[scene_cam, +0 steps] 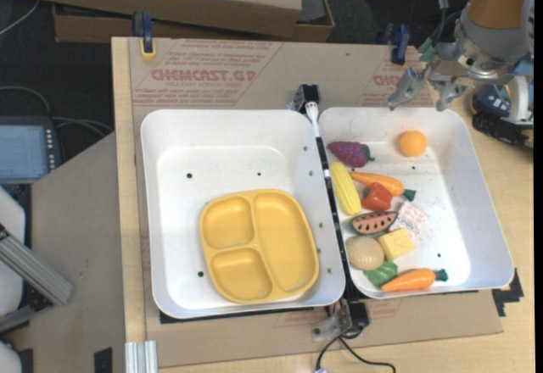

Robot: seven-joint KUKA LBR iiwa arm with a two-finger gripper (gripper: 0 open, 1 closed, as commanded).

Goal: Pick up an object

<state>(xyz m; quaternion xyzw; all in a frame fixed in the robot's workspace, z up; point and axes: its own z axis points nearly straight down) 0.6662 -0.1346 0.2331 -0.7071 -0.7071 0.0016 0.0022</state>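
The right bin (475, 193) holds several toy foods: an orange ball (412, 143), purple grapes (349, 153), a yellow corn cob (344, 186), an orange-red pepper or carrot (378, 187), a watermelon slice (374, 221), a cheese cube (395, 242), a beige potato (366, 253) and a carrot (409, 280). My gripper (424, 89) hangs above the bin's far rim, up and slightly right of the orange ball, open with nothing between its fingers.
The left bin (170, 185) holds a yellow three-compartment tray (257, 244). A black divider strip (322, 168) runs between the bins. A crumpled white wrapper (412, 217) lies among the foods. Cardboard boxes stand behind the bench.
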